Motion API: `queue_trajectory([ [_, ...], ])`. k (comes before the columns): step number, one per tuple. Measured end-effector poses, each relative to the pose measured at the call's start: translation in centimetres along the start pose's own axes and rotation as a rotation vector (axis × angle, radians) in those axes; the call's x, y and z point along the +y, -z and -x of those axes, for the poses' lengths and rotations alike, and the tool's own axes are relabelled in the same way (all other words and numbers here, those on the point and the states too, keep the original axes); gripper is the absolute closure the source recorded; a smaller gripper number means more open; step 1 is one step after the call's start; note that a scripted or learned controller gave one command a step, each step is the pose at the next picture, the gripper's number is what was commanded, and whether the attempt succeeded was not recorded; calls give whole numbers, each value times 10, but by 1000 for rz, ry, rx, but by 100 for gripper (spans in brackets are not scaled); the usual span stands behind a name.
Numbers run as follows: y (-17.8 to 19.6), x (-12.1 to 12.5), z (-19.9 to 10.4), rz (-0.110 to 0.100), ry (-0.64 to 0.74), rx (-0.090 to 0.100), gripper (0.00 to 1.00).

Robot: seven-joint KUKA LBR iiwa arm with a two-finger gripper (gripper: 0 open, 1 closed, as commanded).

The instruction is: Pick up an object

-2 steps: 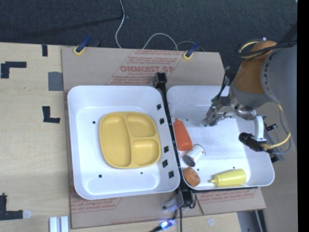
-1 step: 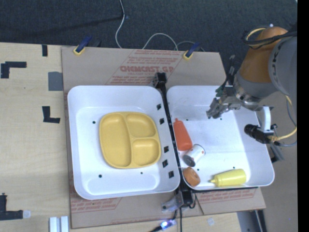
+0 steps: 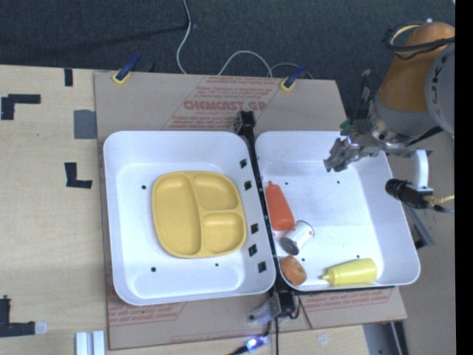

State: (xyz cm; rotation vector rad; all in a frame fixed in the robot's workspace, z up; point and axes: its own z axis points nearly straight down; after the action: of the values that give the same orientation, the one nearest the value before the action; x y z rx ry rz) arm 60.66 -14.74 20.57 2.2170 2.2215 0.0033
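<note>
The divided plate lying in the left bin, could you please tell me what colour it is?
The divided plastic plate is yellow all over, plain to see in the camera view.

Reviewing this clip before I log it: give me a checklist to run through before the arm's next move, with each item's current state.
1. Gripper over the right bin, where the objects lie: ok.
2. Gripper lined up above a target: not ok; it sits near the bin's upper part, apart from every object.
3. Gripper carrying nothing already: ok, nothing shows at its tip.
4. Yellow bottle free to grasp: ok; it lies alone near the bin's lower wall.
5. Orange bottle, white cup and orange round object free to grasp: not ok; all crowd the divider side, close together.
6. Yellow divided plate out of the way: ok; it lies in the left bin.
</note>
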Motion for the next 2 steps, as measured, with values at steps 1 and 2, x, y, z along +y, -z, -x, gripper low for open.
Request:
queue_trajectory([
  [1,43,1,-3,0,0,0,100],
  [2,28,-2,-59,-6,4,2,100],
])
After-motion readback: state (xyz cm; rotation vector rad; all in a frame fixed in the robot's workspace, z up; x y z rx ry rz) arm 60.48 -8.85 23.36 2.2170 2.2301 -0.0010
